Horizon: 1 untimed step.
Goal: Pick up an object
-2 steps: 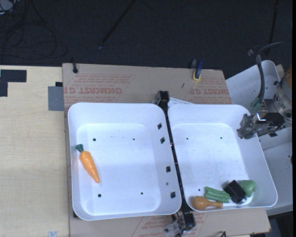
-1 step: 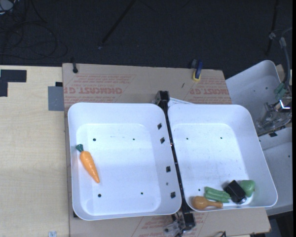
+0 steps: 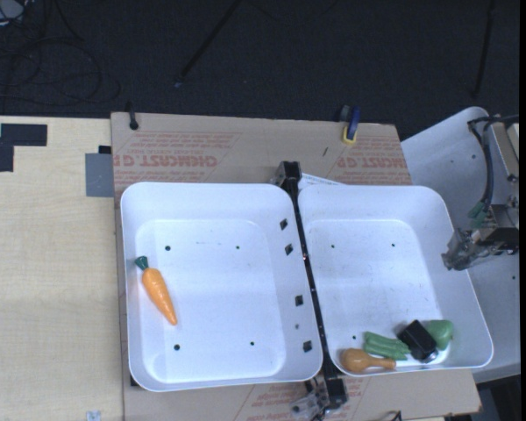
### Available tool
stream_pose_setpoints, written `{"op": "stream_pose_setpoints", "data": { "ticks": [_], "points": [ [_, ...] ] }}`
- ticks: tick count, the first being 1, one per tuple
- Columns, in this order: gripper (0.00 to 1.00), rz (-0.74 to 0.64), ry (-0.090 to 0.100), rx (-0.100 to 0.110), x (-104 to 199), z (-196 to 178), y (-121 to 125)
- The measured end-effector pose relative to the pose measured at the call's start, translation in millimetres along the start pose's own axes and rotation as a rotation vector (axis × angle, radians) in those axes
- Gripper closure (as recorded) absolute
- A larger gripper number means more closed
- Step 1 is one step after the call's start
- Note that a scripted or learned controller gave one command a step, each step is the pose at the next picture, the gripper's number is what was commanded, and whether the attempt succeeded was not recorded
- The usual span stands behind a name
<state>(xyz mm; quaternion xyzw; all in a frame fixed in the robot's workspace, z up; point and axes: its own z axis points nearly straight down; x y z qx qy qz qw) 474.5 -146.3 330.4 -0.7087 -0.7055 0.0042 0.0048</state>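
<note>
Two white bins are seen on the table (image 3: 53, 261). The tool (image 3: 470, 251) is placed just outside the right bin (image 3: 460, 235), at its far-side rim; whether it is clenched or released cannot be told. Well across from the tool, in the left bin (image 3: 210, 358), a carrot (image 3: 159, 295) is lying alone. It is judged light, rigid, smooth plastic; a grip across its thick upper body is advised. Nearer the tool, a green piece (image 3: 386, 346), black block (image 3: 418, 339) and tan gourd (image 3: 365, 360) are clustered, touching.
</note>
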Motion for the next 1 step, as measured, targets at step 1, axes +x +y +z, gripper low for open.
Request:
{"op": "stream_pose_setpoints", "data": {
  "ticks": [1],
  "points": [
    [1.0, -0.001, -0.003, -0.011, -37.9, -11.8, 1.1]
  ]
}}
